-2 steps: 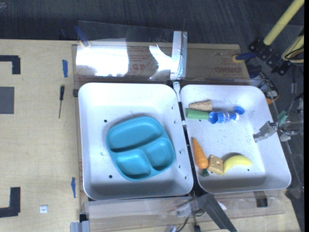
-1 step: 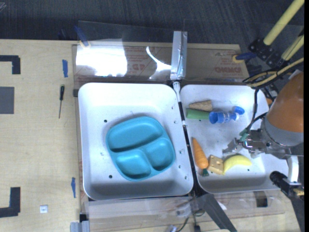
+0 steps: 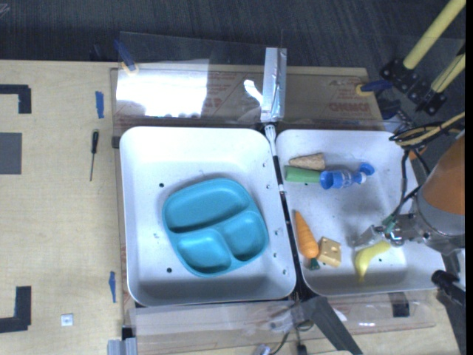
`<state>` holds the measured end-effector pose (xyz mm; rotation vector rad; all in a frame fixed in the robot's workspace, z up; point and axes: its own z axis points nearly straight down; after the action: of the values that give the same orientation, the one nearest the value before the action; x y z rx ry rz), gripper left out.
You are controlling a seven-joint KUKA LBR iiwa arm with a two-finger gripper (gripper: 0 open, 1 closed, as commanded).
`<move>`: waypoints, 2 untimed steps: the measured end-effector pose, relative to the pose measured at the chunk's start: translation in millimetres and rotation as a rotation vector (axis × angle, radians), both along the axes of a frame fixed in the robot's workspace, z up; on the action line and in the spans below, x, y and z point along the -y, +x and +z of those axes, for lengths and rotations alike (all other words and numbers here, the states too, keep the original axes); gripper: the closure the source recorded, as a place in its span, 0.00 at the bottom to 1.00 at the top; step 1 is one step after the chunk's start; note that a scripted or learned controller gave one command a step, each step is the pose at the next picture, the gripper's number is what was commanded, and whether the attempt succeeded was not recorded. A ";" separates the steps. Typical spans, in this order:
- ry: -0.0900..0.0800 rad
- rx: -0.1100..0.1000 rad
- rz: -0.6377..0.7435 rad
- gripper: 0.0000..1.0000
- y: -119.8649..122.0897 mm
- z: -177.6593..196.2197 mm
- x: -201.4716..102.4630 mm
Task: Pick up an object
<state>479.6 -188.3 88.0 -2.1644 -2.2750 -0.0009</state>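
The right bin holds several small things. A yellow banana lies near its front right, with a pale cheese block and an orange carrot to its left. Further back lie a blue bottle, a green piece and a tan cone-shaped piece. My gripper is low in the right bin, just above the banana's upper end and very close to it. Contact with the banana cannot be made out. The arm's orange band is at the right edge.
The left bin holds a blue divided tray. A raised divider runs between the two bins. A clear plastic sheet and a metal post stand behind them. Yellow rods and cables are at the upper right.
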 end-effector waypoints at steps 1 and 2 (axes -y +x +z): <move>-0.001 0.008 0.070 0.00 99.2 -1.0 -46.9; -0.002 0.004 0.009 0.00 175.3 -1.7 -72.7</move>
<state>654.9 -115.7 86.2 -2.1571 -2.2880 -0.0036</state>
